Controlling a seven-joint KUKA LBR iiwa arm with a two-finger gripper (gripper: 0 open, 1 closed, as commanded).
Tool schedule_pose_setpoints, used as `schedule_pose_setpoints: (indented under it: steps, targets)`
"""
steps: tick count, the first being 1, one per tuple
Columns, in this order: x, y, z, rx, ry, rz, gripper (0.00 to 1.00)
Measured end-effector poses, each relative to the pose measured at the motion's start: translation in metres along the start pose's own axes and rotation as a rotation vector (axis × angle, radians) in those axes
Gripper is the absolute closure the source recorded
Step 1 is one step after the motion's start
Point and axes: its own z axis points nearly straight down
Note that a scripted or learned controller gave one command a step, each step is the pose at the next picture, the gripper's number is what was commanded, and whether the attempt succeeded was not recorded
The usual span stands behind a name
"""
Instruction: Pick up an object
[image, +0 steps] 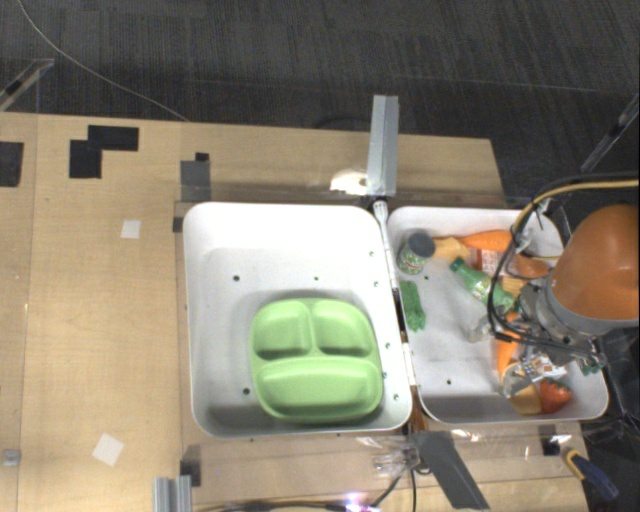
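Note:
My gripper (520, 345) hangs below the orange-banded wrist (598, 268), low over the right side of the right bin (450, 385). Cables and the wrist hide much of it. Right beneath it lie an orange piece (506, 356), a clear-wrapped packet (524, 378) and a red item (555, 398) in the bin's front right corner. Further back are a green bottle (470, 277), an orange carrot-like item (487, 241) and a small can (414, 250). A green strip (411, 305) lies by the bin's left wall.
The left bin (215, 300) holds a green divided plate (315, 358). A metal post (383, 145) stands at the back between the bins. The wooden bench (90, 330) stretches out to the left.

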Motion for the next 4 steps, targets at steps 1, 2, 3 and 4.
schedule_pose_setpoints:
  steps: [1,2,3,4]
  targets:
    - [-0.0018,0.0006,0.0001,0.0,0.001,-0.018,0.0]
    - [0.0048,-0.0045,0.0004,-0.005,-0.002,0.107,0.0]
    - [0.003,0.0042,-0.0001,0.002,-0.003,-0.03,0.0]
    - [0.0036,0.0009,0.0003,-0.004,-0.002,-0.018,0.0]
